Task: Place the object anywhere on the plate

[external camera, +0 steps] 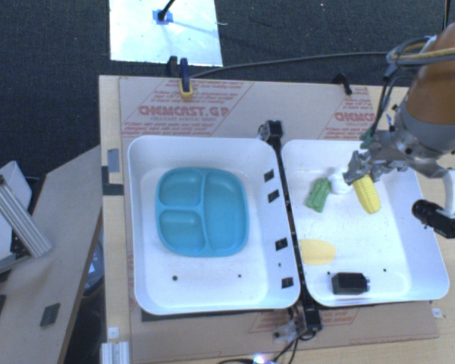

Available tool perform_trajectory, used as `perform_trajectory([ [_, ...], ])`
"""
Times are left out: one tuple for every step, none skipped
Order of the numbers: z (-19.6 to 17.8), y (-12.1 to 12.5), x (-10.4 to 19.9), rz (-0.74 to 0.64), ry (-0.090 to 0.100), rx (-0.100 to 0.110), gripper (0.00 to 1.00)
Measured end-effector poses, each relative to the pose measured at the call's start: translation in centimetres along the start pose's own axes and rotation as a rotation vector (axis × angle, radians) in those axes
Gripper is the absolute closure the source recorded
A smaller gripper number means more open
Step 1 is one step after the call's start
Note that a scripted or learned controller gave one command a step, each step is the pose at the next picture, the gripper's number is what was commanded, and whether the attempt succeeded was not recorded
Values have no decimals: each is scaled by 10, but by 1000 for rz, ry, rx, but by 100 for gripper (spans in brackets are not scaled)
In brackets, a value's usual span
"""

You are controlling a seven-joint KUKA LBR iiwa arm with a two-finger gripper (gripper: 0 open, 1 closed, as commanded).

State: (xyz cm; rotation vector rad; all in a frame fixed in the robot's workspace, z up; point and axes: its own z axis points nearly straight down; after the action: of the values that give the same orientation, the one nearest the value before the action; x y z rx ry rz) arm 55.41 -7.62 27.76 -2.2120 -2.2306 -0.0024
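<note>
Gripper [366, 174] sits at the corn cob [368, 194], finger state indeterminable; confirm a firm grasp, then lift clear toward the blue plate [203, 210].

A wooden bench [212, 101] topped with a printed cardboard sheet [235, 108] is carrying two shallow white bins side by side. The left bin [144, 203] is sitting toward nine o'clock and the right bin [409, 264] toward three o'clock, their inner walls touching along a black clipped seam [282, 211]. A blue and yellow clamp [184, 78] is gripping the bench edge at about eleven o'clock.
</note>
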Motion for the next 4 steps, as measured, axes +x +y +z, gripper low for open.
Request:
perform_trajectory([
  [2,-7,50,-1,1,0,100],
  [13,-24,105,0,1,1,100],
  [22,-28,150,0,1,1,100],
  [53,-38,194,0,1,4,100],
])
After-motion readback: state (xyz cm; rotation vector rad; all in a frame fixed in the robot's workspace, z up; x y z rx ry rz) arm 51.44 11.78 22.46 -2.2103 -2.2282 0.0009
